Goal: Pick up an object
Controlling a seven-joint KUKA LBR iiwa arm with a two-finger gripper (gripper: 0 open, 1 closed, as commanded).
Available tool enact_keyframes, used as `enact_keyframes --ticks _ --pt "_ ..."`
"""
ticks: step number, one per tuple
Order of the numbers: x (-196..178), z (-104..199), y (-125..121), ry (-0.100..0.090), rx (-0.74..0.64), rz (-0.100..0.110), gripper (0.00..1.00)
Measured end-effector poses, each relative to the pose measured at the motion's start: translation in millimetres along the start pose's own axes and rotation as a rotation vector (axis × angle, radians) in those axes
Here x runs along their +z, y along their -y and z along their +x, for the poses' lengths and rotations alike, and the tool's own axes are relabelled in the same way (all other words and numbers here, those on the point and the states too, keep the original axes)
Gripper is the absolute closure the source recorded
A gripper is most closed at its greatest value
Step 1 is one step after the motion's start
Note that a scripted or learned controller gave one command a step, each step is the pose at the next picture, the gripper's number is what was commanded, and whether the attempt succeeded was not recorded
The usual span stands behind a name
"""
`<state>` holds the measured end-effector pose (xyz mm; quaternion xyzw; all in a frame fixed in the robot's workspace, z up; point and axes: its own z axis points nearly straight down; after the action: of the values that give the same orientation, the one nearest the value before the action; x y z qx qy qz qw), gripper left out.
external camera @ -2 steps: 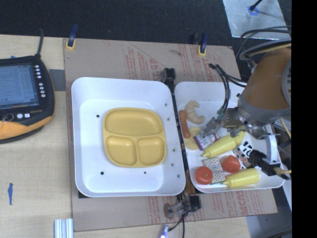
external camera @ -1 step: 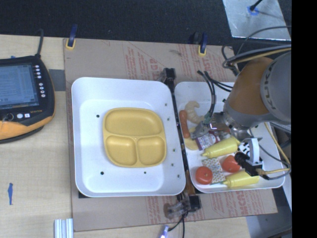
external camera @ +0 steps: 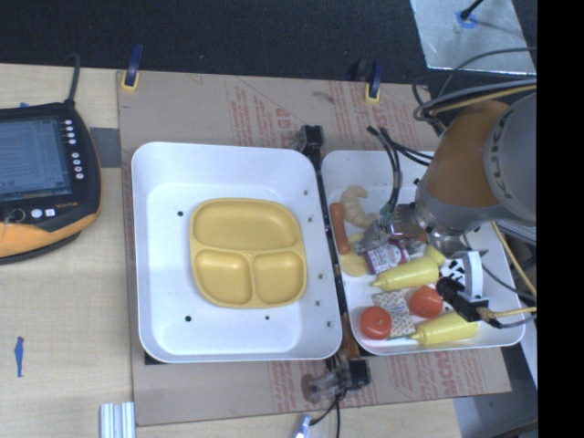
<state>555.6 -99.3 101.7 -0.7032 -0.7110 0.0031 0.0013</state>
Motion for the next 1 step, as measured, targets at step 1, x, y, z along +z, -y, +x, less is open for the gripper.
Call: enact_keyframes --ticks 1 --pt "-91.6 29.1 -88.4 -0.003 0.007 -0.005 1.0"
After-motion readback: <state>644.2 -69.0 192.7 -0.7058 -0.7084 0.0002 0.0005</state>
